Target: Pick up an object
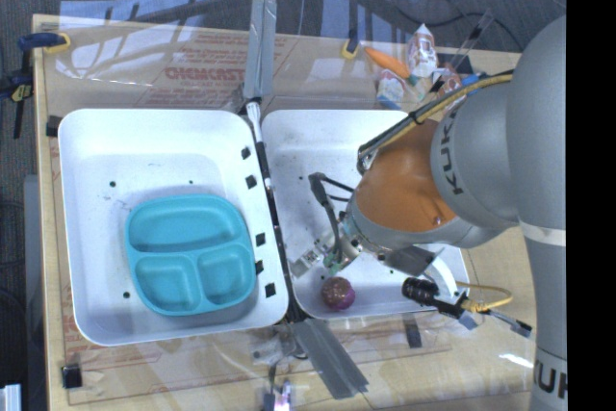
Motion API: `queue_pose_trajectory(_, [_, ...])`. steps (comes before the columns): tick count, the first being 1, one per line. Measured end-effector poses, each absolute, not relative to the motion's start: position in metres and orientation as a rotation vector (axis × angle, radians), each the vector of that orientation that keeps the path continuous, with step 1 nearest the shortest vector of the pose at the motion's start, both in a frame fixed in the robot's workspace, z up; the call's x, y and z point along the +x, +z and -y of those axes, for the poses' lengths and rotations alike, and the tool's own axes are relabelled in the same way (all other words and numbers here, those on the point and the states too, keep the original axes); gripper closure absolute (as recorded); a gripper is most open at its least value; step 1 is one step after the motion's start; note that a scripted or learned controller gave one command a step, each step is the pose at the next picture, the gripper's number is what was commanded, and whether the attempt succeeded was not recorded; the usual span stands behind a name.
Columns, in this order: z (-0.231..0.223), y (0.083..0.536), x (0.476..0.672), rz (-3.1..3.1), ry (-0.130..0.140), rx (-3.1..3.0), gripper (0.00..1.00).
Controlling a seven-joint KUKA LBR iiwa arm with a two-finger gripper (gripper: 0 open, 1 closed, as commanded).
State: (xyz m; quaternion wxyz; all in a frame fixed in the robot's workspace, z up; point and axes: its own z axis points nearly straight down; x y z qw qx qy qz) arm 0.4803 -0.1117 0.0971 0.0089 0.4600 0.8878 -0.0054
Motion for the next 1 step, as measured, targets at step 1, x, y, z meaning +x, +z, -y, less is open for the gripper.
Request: queue_pose_trajectory(1, [0.1146, 0.0917, 0.5440, -2.747, -0.018, 1.524, 0.00])
